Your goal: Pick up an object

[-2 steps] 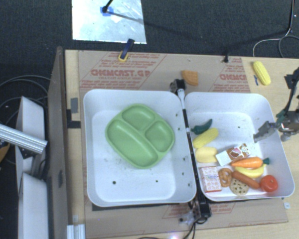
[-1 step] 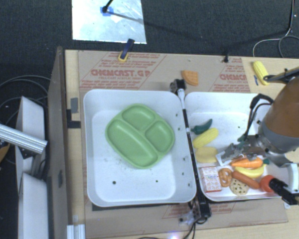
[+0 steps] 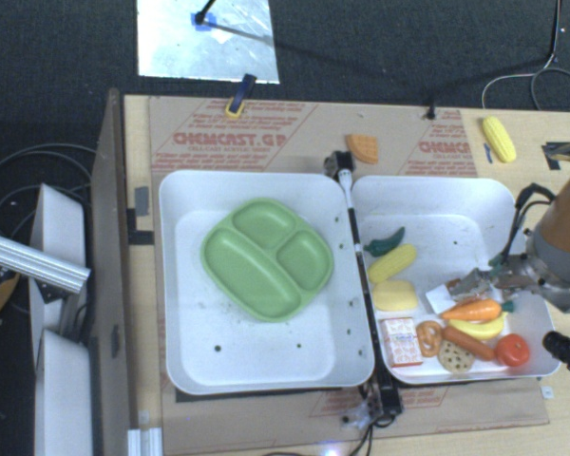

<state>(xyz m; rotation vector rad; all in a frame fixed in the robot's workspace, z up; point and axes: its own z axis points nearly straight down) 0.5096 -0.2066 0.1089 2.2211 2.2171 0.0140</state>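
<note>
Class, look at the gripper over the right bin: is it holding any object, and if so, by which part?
It cannot be told. The gripper sits just above the orange plastic carrot in the right white bin, but no hold is visible.

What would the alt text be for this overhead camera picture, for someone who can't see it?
A grey robot arm reaches from the right over a white bin of toy food, its gripper just above a carrot and a banana. The neighbouring white bin holds a green divided plate.
</note>
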